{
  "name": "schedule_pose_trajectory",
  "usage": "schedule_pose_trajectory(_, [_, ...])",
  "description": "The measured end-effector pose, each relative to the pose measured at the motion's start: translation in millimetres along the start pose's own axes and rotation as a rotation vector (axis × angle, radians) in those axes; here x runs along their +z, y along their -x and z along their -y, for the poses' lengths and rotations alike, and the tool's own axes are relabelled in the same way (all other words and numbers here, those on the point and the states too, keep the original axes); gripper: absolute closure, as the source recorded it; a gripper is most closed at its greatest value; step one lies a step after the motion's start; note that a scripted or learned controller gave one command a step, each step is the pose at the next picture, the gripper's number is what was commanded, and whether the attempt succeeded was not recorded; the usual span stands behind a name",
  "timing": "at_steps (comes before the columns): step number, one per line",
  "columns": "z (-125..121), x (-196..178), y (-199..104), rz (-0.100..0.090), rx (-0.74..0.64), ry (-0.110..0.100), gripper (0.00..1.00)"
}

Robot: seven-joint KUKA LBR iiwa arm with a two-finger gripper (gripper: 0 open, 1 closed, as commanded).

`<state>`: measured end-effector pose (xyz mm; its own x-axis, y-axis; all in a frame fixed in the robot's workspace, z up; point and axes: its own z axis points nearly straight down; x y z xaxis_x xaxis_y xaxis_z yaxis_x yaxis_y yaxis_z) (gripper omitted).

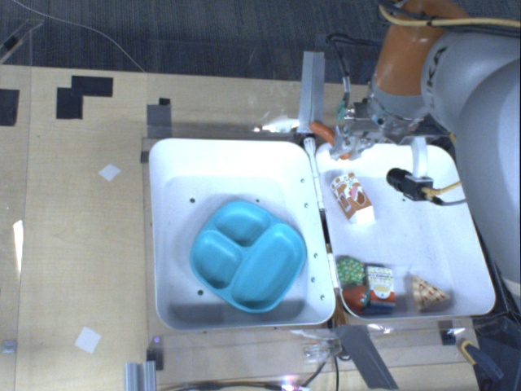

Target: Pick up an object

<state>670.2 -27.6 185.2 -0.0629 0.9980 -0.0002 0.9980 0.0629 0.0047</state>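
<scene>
My gripper (350, 139) hangs low over the far left corner of the right bin (456, 218), under the orange wrist band. An orange-red item (322, 129) lies at that corner, just left of the gripper. A small carton with a brown and red print (352, 196) lies a little in front of the gripper, apart from it. Along the bin's near wall sit a green item (350, 269), a red item (356, 299), a small drink box (379, 287) and a pizza-slice toy (429, 293).
A blue divided plate (248, 256) lies in the left bin (175, 177). A black part with a yellow cable (409, 182) hangs off the arm over the right bin. The ridge between the bins (319, 210) runs just left of the gripper.
</scene>
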Motion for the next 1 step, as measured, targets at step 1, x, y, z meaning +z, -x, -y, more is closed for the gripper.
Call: schedule_pose_trajectory(1, [29.9, 2.2, -49.1, 0.001, 0.335, -0.004, 1.0])
